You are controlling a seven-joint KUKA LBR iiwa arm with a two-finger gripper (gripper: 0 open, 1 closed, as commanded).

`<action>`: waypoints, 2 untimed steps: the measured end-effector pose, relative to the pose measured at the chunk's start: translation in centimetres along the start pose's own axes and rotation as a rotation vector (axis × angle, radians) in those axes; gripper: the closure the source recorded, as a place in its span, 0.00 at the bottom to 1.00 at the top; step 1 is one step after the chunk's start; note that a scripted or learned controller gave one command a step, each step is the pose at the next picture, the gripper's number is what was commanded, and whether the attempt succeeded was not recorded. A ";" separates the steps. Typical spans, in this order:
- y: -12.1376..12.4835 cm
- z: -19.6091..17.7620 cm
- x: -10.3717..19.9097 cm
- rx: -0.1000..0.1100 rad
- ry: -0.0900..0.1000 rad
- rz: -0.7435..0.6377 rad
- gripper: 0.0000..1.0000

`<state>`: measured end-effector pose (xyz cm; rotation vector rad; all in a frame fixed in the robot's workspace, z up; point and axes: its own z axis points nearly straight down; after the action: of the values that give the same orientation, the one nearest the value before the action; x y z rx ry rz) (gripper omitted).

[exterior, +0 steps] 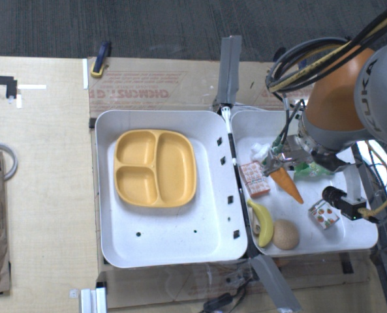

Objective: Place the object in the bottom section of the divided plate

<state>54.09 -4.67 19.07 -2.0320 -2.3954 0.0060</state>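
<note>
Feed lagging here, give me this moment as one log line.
arm: over right bin | gripper: at carrot top | plate: left bin, nothing in it | placed: no

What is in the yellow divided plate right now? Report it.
Nothing: all three sections of the divided plate show bare yellow. The carrot, banana and the rest lie in the right bin.
</note>
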 end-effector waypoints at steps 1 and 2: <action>-0.8 -3.2 8.0 0.000 0.000 0.182 1.00; 1.5 0.0 12.1 0.002 0.000 0.192 1.00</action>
<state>53.60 7.50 19.00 -2.2511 -2.1892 0.0087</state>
